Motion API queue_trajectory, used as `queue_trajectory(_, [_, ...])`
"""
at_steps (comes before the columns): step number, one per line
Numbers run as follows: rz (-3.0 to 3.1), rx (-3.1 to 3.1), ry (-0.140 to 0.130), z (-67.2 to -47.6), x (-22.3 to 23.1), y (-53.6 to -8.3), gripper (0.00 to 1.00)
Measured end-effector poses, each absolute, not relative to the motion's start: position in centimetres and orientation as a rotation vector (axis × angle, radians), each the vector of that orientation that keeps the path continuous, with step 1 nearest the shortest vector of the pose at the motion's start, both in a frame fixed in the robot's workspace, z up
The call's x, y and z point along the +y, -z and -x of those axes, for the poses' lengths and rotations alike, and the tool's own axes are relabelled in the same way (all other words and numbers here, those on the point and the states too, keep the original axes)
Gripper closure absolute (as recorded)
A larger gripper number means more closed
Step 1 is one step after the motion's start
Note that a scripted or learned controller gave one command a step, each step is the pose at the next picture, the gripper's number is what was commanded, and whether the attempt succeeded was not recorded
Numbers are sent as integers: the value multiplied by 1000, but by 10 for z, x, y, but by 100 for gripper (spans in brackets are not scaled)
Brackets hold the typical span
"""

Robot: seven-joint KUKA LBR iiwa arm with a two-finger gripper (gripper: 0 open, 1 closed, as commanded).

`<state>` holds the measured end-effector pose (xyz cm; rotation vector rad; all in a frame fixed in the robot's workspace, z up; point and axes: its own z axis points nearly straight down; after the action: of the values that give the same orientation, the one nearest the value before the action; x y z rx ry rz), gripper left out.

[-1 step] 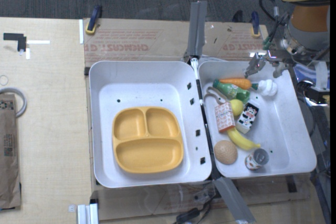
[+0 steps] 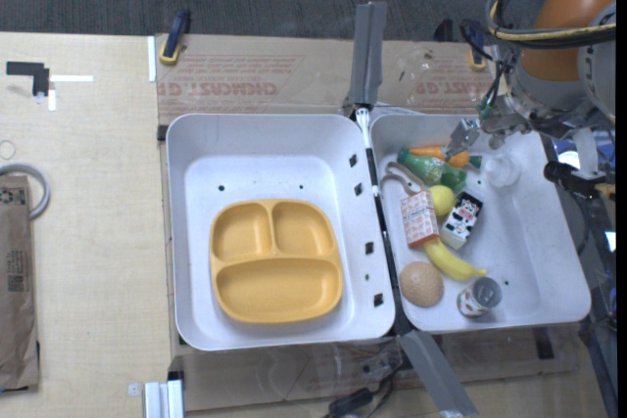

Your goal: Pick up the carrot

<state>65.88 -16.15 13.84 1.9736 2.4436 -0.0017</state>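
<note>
The carrot [image 2: 427, 153] is a small orange piece lying at the back of the right bin [image 2: 549, 250], just above a green vegetable [image 2: 438, 171]. My gripper [image 2: 473, 134] hangs over the bin's back edge, just right of the carrot and slightly above it. A second orange bit [image 2: 458, 158] shows right under the gripper, and I cannot tell whether it belongs to the carrot. The arm's orange band [image 2: 573, 10] is at the top right.
The right bin also holds a lemon [image 2: 443, 200], a red-and-white carton [image 2: 419, 218], a black-and-white box [image 2: 463, 218], a banana [image 2: 453, 261], a tan ball [image 2: 421, 282], a small can [image 2: 480, 297] and a clear cup [image 2: 501, 169]. The left bin [image 2: 196, 210] holds a yellow divided plate [image 2: 276, 259].
</note>
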Motion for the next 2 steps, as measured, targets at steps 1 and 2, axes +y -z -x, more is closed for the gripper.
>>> queue_trajectory(1, [-1723, 2603, -17, -666, -167, -109, 0])
queue_trajectory(2, [-1890, 2502, -2, -660, -195, -94, 0])
